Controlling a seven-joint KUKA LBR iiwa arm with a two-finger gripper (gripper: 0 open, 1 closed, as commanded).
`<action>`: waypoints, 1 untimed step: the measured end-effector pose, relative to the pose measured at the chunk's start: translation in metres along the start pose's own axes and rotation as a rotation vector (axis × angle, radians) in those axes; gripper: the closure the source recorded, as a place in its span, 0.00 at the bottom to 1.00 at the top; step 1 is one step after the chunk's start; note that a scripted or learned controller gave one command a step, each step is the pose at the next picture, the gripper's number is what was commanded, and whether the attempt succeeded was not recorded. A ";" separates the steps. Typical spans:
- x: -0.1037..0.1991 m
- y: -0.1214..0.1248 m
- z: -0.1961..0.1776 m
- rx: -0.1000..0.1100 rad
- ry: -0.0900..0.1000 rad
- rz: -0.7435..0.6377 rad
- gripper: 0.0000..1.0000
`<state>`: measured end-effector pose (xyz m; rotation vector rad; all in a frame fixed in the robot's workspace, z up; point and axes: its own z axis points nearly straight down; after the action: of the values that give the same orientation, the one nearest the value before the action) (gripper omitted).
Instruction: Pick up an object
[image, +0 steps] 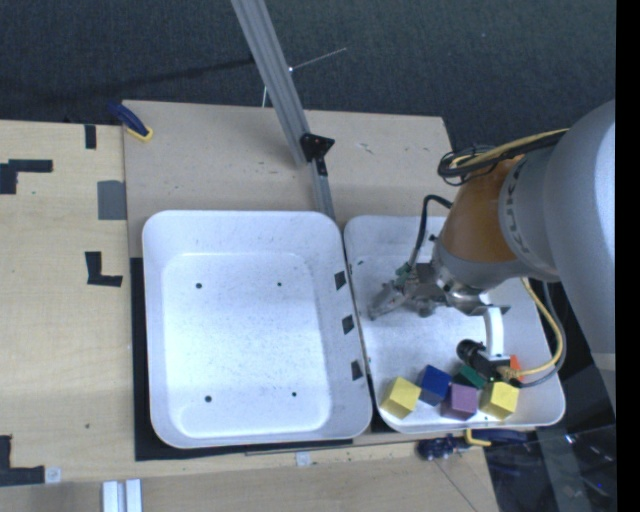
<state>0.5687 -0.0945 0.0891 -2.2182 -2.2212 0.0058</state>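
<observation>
Left bin (245, 330): bare white floor.
Jaws (385, 300): low in the right bin (385, 245), near its left wall; apart or together, cannot tell.
Blocks: yellow block (402, 397), blue block (435, 382), purple block (463, 400), yellow block at far right (502, 399), clustered along the near wall.
Advice: travel toward the cluster, centre over one block, descend squarely.

Dark grey carpet (420, 60) is surrounding a pale wooden bench (60, 300); a slanted metal pole (280, 80) is crossing overhead.
</observation>
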 end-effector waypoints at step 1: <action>0.001 0.000 -0.012 -0.001 0.002 -0.001 1.00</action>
<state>0.5692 -0.0938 0.1010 -2.2168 -2.2219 0.0028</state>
